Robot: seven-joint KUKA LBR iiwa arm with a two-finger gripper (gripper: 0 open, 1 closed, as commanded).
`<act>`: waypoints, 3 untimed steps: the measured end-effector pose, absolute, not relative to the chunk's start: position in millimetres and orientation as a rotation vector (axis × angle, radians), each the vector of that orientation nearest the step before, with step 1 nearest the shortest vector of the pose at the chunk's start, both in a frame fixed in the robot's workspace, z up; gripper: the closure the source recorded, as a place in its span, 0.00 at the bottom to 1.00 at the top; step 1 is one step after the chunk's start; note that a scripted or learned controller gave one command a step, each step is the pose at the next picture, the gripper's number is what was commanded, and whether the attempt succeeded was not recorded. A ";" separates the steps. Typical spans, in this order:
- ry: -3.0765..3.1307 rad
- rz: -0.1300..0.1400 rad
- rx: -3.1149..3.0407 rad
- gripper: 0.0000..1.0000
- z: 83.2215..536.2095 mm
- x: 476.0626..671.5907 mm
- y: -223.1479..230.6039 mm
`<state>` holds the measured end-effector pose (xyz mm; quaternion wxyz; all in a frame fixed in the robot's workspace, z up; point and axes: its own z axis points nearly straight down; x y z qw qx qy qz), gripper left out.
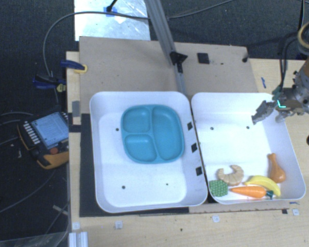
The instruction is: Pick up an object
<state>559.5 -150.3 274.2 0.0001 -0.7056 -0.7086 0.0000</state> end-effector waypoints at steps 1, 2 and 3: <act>-2.228 -0.002 -2.217 0.00 275.1 560.0 -150.3; -2.224 0.001 -2.218 0.00 217.0 565.9 -143.9; -2.224 0.000 -2.220 0.00 175.0 570.8 -143.0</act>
